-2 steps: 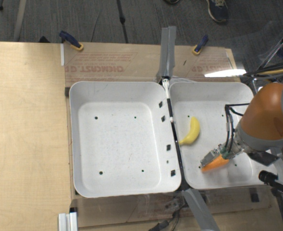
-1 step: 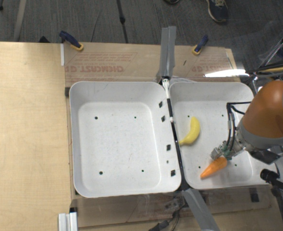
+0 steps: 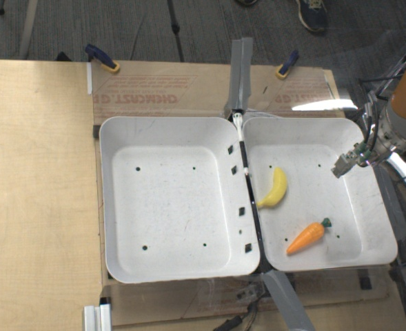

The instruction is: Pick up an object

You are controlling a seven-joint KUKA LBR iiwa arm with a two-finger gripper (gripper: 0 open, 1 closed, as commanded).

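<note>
The arm comes in from the right edge of the camera view, its orange band showing high on that side above the grey wrist. The wrist slants down and to the left, ending in the end effector (image 3: 345,164), which points toward the lower left. The tip is small and grey (too small to tell how its parts are set). Nothing can be seen gripped at it.

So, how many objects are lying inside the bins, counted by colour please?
Yellow: 1, the banana in the right bin
Orange: 1, the carrot in the same bin
Total: 2
</note>
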